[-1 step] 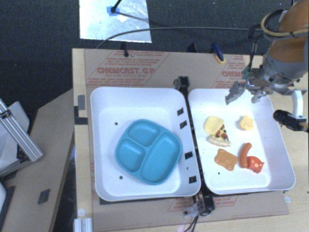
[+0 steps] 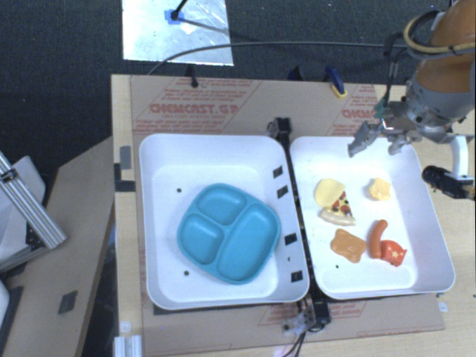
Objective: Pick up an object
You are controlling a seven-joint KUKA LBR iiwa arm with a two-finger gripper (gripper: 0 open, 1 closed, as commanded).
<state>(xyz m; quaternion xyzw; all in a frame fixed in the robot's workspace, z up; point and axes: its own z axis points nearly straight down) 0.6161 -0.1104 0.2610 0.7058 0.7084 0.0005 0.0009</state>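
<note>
From above, the grey two-finger gripper point(image 2: 378, 141) hangs over the right white plastic bin point(image 2: 431, 229) at its twelve o'clock rim, fingers spread, nothing between them. That bin holds five small food toys: one yellow round piece point(image 2: 328, 191), one pizza slice point(image 2: 338, 210) just below it, one pale yellow chunk point(image 2: 379, 190) at two o'clock, one orange toast-shaped piece point(image 2: 348, 245), and one red-orange sausage point(image 2: 386, 244) at five o'clock. The left white bin point(image 2: 167, 169) holds one blue three-compartment plate point(image 2: 228, 233). Both bins sit on brown printed cardboard point(image 2: 216, 103) over a wooden bench; dark carpet lies beyond.

Dark carpet floor point(image 2: 59, 65), cardboard-topped bench point(image 2: 223, 103)
</note>
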